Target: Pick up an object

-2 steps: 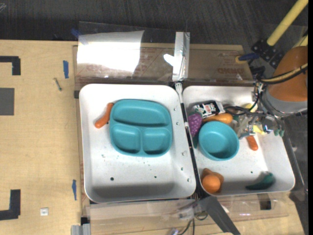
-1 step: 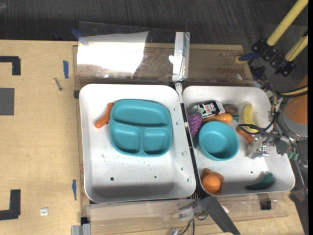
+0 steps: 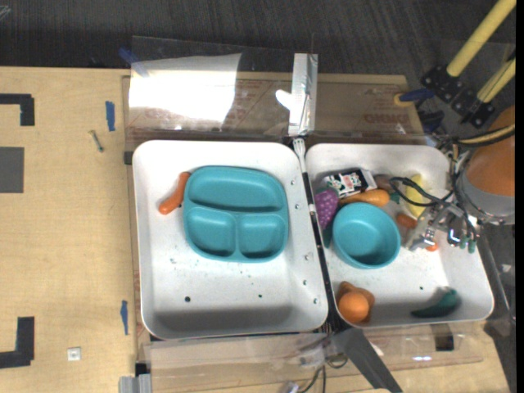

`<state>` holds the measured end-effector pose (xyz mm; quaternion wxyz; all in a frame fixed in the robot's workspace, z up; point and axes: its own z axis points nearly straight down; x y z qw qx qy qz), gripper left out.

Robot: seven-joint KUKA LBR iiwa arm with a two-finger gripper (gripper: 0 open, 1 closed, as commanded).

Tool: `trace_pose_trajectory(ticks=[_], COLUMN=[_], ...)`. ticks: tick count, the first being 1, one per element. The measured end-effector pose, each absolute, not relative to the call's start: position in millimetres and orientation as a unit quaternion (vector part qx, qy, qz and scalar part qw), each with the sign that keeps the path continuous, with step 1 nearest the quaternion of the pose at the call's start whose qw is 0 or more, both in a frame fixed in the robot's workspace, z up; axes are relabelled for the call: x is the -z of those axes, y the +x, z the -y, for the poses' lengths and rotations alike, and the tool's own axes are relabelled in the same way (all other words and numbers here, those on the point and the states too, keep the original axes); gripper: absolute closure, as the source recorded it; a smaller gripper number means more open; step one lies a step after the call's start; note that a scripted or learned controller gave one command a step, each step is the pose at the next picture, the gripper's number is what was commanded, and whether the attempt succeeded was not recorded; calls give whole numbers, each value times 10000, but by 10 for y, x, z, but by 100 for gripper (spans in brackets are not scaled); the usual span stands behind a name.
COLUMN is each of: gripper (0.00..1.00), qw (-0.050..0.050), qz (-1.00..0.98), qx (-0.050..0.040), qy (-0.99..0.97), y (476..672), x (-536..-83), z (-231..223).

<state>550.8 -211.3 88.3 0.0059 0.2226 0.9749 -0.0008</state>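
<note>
**Orange fruit near edge, gripper low in right bin, nothing seen held**

Nearest the camera: orange fruit (image 3: 354, 304) at the near left corner of the right bin (image 3: 479, 297), close to the divider between bins. Dark green item (image 3: 438, 303) lies further right along the same near wall, well apart from the fruit.

Right bin, middle: teal bowl (image 3: 366, 234), upright, open side up. Purple grape bunch (image 3: 326, 206) touches its left rim. Black-and-white carton (image 3: 347, 182) sits just beyond the grapes, toward the far wall. Small orange piece (image 3: 374, 196) lies at the bowl's far rim. Something yellow (image 3: 416, 188) shows further right, partly behind cables.

Gripper (image 3: 427, 234) is down in the right bin, just right of the bowl, with wiring around it. Claw state: cannot tell, the tips are lost in clutter. Another small orange piece (image 3: 406, 219) lies right beside it; contact unclear. Arm's orange band (image 3: 494, 174) sits at the right edge.

Left bin (image 3: 155, 285): teal three-compartment plate (image 3: 236, 211) in the far half, carrot (image 3: 173, 195) touching its left edge.
</note>
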Motion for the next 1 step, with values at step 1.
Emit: trace_pose_trajectory(ticks=[1], gripper=[100], qw=[106], qz=[-9751], qx=[20], qy=[2213], y=[5535], x=[-1005], z=[2111])
